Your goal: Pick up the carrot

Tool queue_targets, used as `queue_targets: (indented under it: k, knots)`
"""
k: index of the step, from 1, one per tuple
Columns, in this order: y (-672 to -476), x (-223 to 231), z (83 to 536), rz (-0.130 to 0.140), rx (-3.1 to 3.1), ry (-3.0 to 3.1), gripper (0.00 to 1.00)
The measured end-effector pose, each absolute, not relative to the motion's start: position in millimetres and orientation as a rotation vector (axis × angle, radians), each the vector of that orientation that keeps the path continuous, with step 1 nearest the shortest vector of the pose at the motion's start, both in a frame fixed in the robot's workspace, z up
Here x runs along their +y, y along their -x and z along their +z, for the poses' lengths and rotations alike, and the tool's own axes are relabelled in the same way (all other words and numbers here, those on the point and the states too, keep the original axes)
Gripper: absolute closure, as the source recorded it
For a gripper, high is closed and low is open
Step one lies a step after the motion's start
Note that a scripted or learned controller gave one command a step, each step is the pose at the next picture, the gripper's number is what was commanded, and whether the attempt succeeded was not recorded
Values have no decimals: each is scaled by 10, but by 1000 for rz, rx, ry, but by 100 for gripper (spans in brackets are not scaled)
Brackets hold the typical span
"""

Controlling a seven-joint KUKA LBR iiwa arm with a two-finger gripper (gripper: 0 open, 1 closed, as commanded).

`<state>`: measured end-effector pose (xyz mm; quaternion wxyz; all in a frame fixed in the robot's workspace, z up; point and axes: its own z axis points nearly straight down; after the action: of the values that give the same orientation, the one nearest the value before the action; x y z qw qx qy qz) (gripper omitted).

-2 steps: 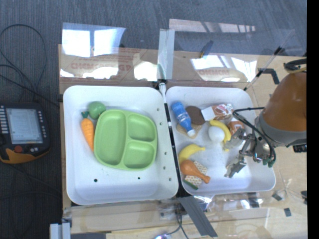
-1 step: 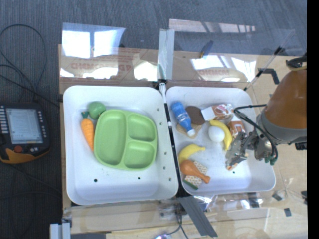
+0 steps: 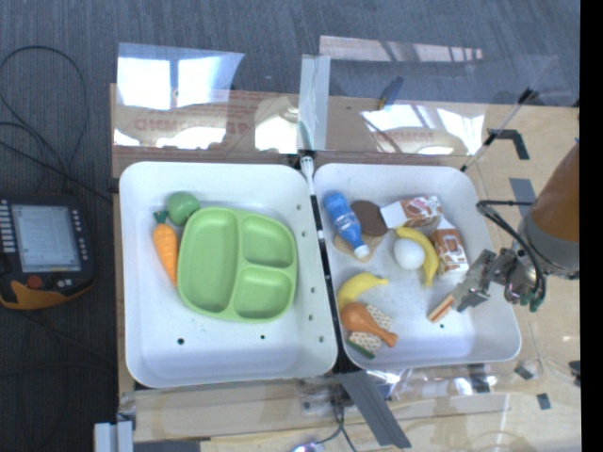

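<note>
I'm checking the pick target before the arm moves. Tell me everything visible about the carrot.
The carrot is a small orange toy, plastic-looking, with a green top at its upper end. It lies flat in the left bin, lengthwise along the left edge of the green divided plate, seemingly touching it. A green round item sits just above its top. The claw is over the right bin, far from it.

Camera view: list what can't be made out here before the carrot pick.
- Gripper: fingers too small and blurred in the camera view to tell open from shut.
- Carrot: its right side is hidden under the green plate rim.
- Arm: cut off by the right edge.
- Carton labels: too small to read.
</note>
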<state>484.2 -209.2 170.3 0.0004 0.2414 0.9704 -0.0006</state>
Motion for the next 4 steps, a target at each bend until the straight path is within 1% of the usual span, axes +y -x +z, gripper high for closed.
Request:
queue_targets:
  k: [1, 2, 3, 4]
  knots:
    - [-4861, -2231, 2437, -2, 3041, -760, 100]
    - [-4856, -2230, 2644, -2, 3114, -388, 100]
    - [-4859, -2211, 3281, -3, 3128, 214, 100]
    - [-5383, -2208, 1846, 9, 3126, 382, 100]
